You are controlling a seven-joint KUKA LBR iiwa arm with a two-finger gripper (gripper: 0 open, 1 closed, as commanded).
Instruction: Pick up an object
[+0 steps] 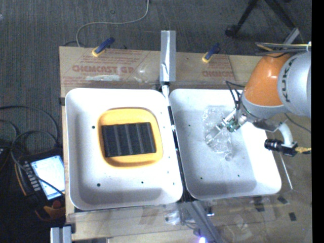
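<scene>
Looking down on the bench, you see two shallow white plastic bins side by side. The left bin point(81, 186) holds one thing: a rounded yellow-orange tray with a dark ribbed rectangular insert point(130, 137), lying flat near the bin's middle. The right bin point(253, 178) holds a crumpled piece of clear, glassy plastic point(215, 133), lying in its upper middle part. The grey arm with an orange band point(273, 85) reaches in from the right, and its two-finger gripper point(226, 127) sits low over the clear plastic, at its right edge. Whether the gripper is apart or closed, you cannot tell.
</scene>
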